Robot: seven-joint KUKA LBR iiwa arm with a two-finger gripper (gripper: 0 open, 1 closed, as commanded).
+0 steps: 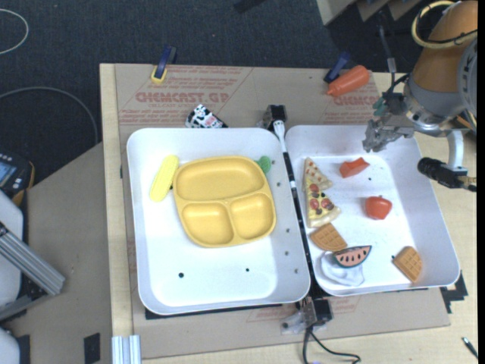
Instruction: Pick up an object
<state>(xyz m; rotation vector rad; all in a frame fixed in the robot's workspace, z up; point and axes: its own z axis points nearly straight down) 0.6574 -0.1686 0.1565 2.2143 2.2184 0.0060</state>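
Observation:
My gripper (373, 142) hangs over the far edge of the right bin (432, 203), with nothing visibly in it. Just below and to its left lies a small red piece (353, 167). A red tomato-like toy (378, 207) sits in the middle of that bin. Along the bin's left side lie a pizza slice (318, 192) and a brown cracker (328, 237). At the near edge, a watermelon slice (352, 256) rests on a white item (339, 273), and a waffle piece (408, 262) lies to the right.
The left bin (151, 264) holds a yellow divided plate (223, 199), a yellow corn-like toy (163, 177) and a green bit (264, 163). Behind the bins on the cardboard lie an orange carrot (348, 80), a black-and-white toy (204, 117) and a clamp (161, 65).

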